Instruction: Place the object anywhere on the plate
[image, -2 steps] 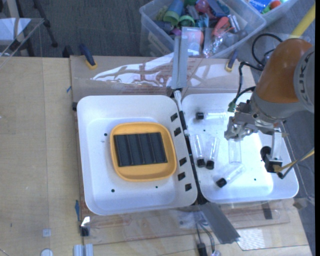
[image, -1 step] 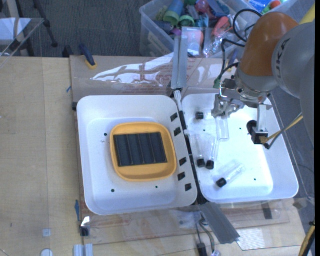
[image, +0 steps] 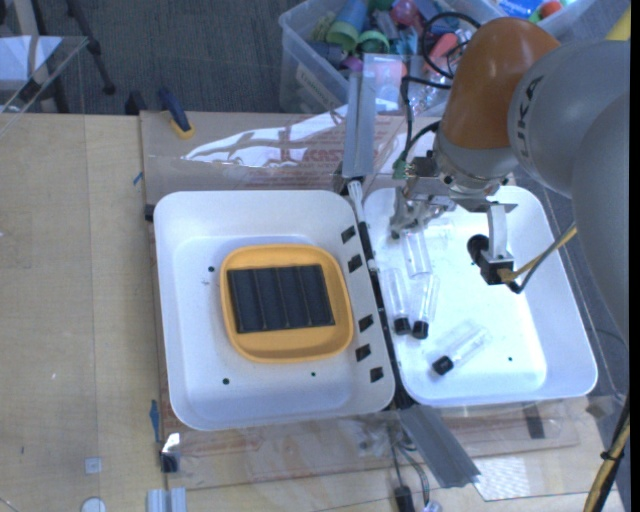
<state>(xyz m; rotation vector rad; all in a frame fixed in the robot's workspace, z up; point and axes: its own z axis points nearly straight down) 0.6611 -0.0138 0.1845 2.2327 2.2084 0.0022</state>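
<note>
Pale wooden bench (image: 60, 300) (lower edge cluttered), two white bins (image: 190, 380), plastic crate (image: 310, 50) behind

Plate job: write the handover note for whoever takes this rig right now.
Pincer: low over the back left part of the right bin, above the clear vials; whether it has gripped one cannot be told.
Plate: yellow with a dark ribbed centre, in the middle of the left bin, nothing on it.
Vials: two with black caps lie side by side near the divider; a third vial lies further front.
Done: nothing placed yet.
Left: grip a vial, carry it to the left bin, set it on the plate.
</note>
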